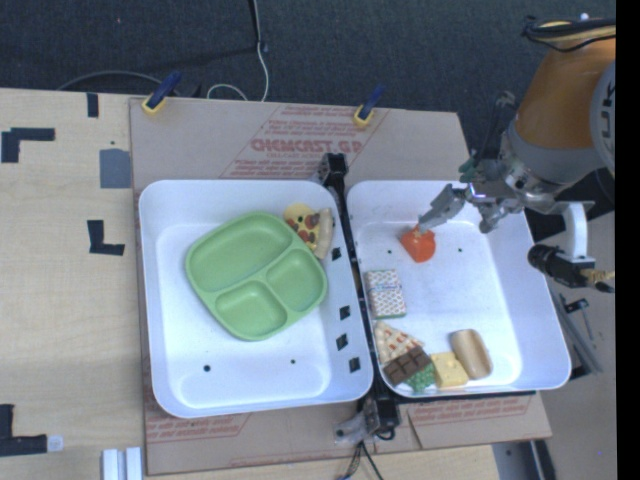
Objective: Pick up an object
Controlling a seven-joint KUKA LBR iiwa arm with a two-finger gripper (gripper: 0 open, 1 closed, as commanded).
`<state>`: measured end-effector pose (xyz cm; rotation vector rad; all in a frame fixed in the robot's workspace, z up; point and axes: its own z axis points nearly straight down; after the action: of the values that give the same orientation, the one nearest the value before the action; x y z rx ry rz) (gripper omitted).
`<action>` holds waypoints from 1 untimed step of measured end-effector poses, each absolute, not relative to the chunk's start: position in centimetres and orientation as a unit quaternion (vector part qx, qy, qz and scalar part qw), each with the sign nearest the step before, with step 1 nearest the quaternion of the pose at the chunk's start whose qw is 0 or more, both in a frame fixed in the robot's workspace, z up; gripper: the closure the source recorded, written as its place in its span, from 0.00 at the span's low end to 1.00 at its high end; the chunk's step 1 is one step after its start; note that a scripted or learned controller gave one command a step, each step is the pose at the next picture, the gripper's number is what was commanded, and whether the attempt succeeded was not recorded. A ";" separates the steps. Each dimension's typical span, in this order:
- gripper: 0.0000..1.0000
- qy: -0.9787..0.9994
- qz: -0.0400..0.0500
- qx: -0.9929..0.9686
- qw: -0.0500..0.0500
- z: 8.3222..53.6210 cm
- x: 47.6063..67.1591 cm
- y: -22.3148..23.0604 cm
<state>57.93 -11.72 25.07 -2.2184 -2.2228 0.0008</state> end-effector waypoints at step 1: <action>0.00 -0.708 0.001 -0.706 -0.001 7.6 64.0 -14.2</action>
<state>63.99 -14.18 7.62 -2.2201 -2.2244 0.0035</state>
